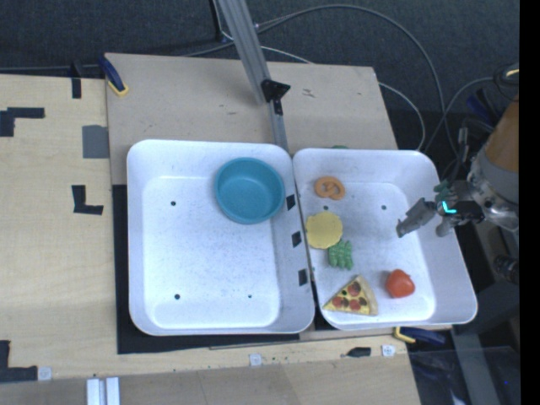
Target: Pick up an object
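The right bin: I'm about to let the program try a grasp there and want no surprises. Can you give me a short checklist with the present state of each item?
1. Targets present in the right bin: ok. Pretzel, yellow disc, grapes, pizza slice, tomato.
2. Gripper carrying nothing: ok, nothing seen at its tip.
3. Gripper over the right bin: ok, near its right side.
4. Jaws open: cannot tell.
5. Tomato free of neighbours: ok, it lies apart.
6. Disc and grapes separate: not ok, they look to touch.
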Robot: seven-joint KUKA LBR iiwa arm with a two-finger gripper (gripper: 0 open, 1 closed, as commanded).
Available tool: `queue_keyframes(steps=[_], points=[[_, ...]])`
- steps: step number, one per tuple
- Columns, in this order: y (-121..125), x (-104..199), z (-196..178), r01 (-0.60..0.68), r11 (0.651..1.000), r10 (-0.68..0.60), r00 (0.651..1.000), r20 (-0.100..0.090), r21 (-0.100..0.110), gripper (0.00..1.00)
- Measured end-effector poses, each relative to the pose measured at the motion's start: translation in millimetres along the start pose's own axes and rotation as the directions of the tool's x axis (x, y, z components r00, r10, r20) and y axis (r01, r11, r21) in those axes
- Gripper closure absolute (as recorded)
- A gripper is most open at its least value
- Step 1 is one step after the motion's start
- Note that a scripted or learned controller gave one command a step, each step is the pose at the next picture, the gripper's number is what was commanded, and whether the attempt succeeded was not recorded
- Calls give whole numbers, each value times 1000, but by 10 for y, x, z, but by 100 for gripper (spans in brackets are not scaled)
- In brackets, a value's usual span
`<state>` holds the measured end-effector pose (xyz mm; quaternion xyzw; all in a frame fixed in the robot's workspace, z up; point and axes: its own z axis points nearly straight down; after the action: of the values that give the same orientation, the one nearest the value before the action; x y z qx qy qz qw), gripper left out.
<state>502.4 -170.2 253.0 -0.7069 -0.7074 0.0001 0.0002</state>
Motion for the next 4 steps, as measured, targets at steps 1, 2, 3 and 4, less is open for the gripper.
queue_keyframes(steps=[1,2,3,4], points=[[0,0,0,0,1000,0,1000,0,0,0],[-1,-22,426,0,1000,0,1000,-1,4,0],[-52,-52,1046,-1,1000,1,1000,-1,6,0],[-66,-45,1575,0,1000,0,1000,-1,5,0]])
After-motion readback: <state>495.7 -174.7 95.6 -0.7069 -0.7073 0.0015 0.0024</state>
